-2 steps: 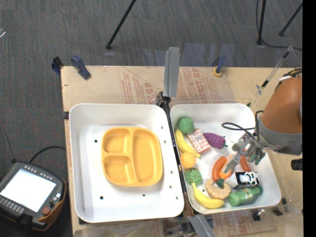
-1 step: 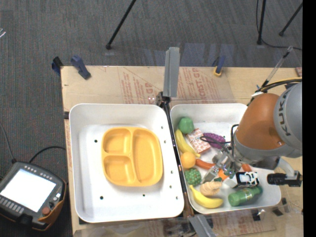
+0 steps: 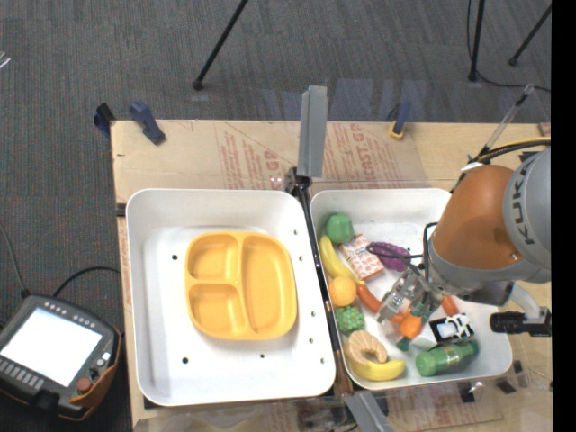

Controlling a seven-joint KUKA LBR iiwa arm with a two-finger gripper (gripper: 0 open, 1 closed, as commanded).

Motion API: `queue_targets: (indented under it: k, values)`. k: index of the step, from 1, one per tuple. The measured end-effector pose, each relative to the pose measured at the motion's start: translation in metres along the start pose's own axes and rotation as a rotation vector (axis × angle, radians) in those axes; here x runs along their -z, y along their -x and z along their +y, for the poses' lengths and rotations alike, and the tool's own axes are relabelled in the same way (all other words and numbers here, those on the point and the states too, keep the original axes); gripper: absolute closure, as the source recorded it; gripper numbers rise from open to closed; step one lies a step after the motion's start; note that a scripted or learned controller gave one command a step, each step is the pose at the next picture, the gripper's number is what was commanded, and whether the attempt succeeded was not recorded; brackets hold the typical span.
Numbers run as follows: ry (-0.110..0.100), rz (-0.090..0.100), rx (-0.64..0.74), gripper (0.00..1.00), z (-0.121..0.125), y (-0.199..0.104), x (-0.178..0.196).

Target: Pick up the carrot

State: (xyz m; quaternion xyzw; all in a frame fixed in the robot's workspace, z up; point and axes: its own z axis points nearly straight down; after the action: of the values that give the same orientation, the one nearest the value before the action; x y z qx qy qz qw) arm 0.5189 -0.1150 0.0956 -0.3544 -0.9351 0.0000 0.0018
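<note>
We see the carrot (image 3: 367,294) in the right bin (image 3: 434,198), just right of the orange (image 3: 342,291). Our end effector (image 3: 402,302) sits low just right of that orange too; its grip we cannot tell.

I can't make out how my gripper (image 3: 402,306) stands; its tips blur into the clutter. The carrot (image 3: 368,296) runs under it, its far end covered. Just beyond the gripper an orange piece (image 3: 410,324) is too small to name. The arm (image 3: 504,232) is cut off at the frame's right
</note>
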Motion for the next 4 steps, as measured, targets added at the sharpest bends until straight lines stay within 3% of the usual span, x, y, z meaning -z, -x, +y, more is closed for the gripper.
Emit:
queue_targets:
  k: [1,2,3,4]
  values:
    - [0.007,-0.019,0.258,1.0,-0.021,-0.032,-0.005]
    - [0.005,-0.008,0.465,1.0,0.04,-0.091,0.093]
    - [0.002,-0.015,0.427,1.0,-0.039,-0.013,0.198]
    - [0.002,-0.005,0.432,0.0,-0.037,-0.016,0.194]
